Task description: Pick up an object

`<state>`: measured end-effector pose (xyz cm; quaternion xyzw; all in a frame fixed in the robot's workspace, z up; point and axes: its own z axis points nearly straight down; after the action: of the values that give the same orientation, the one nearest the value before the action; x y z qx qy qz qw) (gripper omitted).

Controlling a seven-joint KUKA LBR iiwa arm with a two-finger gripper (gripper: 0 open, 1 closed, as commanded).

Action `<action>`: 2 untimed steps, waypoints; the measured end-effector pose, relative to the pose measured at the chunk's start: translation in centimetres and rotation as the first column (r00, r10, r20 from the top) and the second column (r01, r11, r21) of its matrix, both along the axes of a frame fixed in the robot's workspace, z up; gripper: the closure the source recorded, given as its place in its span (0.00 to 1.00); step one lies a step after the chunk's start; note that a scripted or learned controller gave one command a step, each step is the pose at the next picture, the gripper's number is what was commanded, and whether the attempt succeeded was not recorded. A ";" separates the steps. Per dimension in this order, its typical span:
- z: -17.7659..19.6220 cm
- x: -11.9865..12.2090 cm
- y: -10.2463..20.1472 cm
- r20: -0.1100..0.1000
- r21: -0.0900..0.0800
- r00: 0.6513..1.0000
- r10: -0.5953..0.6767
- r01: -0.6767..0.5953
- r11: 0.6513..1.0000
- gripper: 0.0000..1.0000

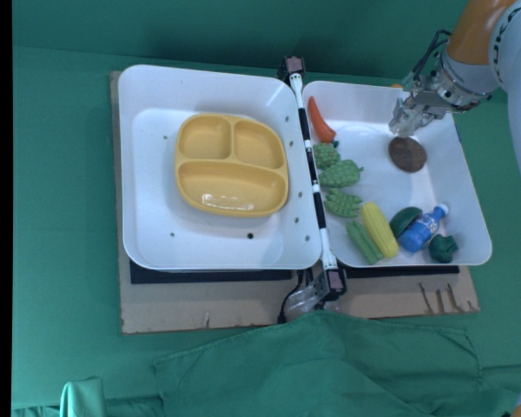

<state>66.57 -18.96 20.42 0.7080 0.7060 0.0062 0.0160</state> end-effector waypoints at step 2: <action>-0.1 -0.1 0.0 -0.003 0.000 1.000 0.000 0.000 1.000 0.00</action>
<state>66.52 -18.96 20.28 0.7080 0.7060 0.0050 0.0150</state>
